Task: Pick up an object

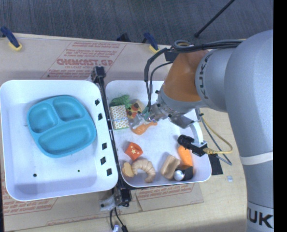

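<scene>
Over the right bin [204, 175], the end effector [146, 115] hung just above an orange toy piece [142, 128]; finger state could not be told. Piece looked light, stiff, smooth; best gripped across its narrow middle

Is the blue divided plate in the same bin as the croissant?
No: the blue divided plate lies in the left bin, while the croissant lies in the right bin among the small items.

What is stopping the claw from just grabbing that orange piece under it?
Nothing visible. The gripper sits right above the orange piece in the right bin, with no other toy between them. The waffle lies beside it, to the left.
</scene>
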Robot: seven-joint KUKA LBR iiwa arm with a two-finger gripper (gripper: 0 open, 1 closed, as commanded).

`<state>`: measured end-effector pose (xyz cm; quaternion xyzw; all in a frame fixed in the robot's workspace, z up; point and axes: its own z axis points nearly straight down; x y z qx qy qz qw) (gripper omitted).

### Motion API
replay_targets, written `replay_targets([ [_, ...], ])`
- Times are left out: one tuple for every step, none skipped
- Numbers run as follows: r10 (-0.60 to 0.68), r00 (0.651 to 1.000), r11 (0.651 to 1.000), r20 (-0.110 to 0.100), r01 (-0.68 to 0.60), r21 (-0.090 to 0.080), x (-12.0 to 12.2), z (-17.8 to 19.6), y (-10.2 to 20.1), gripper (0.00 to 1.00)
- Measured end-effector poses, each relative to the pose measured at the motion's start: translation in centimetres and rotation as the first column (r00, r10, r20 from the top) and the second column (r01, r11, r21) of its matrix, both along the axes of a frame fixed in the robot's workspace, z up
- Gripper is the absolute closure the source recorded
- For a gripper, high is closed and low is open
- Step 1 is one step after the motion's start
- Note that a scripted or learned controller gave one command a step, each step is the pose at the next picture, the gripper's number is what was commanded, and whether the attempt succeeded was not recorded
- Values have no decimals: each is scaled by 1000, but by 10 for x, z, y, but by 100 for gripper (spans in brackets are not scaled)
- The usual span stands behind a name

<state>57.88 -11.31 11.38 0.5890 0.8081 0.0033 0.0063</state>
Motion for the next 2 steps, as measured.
replay_targets([
  [-72,997,997,-13,72,1,-58,146,16,100],
  [-72,997,997,-15,72,2,-59,145,16,0],
])
